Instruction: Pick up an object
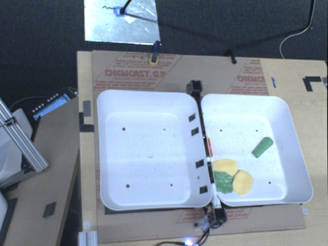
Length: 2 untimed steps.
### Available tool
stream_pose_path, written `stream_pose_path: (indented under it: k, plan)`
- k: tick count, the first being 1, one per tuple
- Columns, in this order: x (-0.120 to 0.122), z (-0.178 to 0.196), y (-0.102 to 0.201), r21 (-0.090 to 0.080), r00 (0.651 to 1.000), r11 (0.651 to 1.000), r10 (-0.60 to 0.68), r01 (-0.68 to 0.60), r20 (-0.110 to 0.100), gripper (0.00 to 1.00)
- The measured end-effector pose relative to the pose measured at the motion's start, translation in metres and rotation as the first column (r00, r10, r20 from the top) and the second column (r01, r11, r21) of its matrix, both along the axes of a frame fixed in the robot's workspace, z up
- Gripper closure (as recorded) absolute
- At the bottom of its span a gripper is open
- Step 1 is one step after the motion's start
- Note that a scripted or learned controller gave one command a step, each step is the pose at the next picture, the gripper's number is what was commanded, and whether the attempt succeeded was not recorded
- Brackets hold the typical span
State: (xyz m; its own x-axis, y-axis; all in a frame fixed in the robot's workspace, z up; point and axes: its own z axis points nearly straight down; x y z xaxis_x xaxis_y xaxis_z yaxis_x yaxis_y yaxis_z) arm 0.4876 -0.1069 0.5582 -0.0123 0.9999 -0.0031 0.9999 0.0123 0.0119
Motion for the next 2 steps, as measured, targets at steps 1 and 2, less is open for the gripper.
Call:
stream_pose_path:
  k: [1,2]
  plan:
    - [0.000,-0.001,0.000,0.000,1.000,1.000,0.000,0.000,-0.001,0.00]
    - [0.000,0.011,0.000,-0.001,1.000,1.000,0.004,-0.004,0.004,1.00]
